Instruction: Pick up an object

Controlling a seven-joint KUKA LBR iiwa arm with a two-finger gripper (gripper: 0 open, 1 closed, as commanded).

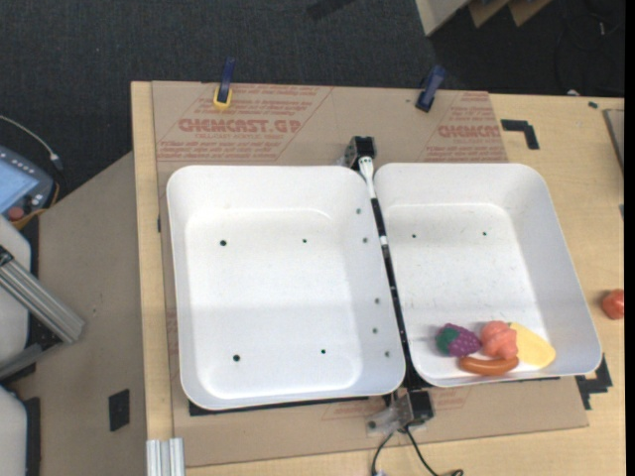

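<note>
A small orange-red patch (614,304) sits at the right edge, just beyond the right bin (571,266). It is rounded and blurred, too small to tell whether it is the arm's orange band.

Two white bins sit side by side on a brown desk (298,117). The left bin (198,296) and the right bin (536,216) touch along the middle. A yellow clip (224,94) and a blue clip (430,88) sit at the far edge of the desk. The floor (149,18) is dark.
</note>
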